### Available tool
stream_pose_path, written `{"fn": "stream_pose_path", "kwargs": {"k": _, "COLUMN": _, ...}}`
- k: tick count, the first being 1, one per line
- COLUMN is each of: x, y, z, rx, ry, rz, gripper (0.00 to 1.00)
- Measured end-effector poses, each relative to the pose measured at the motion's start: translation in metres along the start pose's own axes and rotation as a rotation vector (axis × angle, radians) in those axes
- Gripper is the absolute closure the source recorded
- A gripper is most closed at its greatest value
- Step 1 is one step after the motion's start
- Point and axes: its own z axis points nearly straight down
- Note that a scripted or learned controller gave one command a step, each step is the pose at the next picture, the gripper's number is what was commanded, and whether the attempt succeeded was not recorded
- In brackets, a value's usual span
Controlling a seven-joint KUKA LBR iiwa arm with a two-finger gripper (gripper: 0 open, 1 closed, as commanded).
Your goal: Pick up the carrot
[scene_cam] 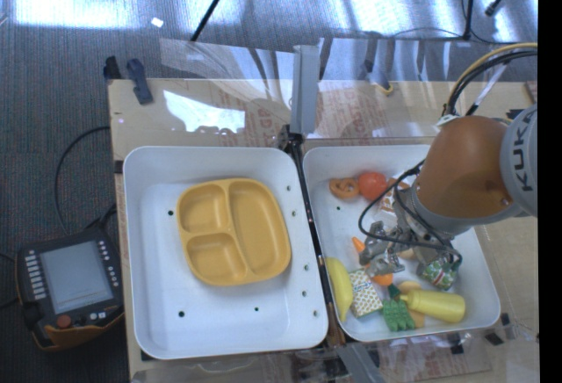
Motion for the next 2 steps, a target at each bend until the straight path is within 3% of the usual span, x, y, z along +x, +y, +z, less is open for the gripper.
{"fn": "stream_pose_path", "kwargs": {"k": 1, "x": 0.035, "y": 0.028, "z": -0.032, "rx": -0.003, "ry": 0.011, "rz": 0.198, "gripper": 1.00}}
{"fn": "stream_pose_path", "kwargs": {"k": 2, "x": -0.014, "y": 0.080, "z": -0.083, "rx": -0.001, "ry": 0.008, "rz": 0.649, "gripper": 1.00}}
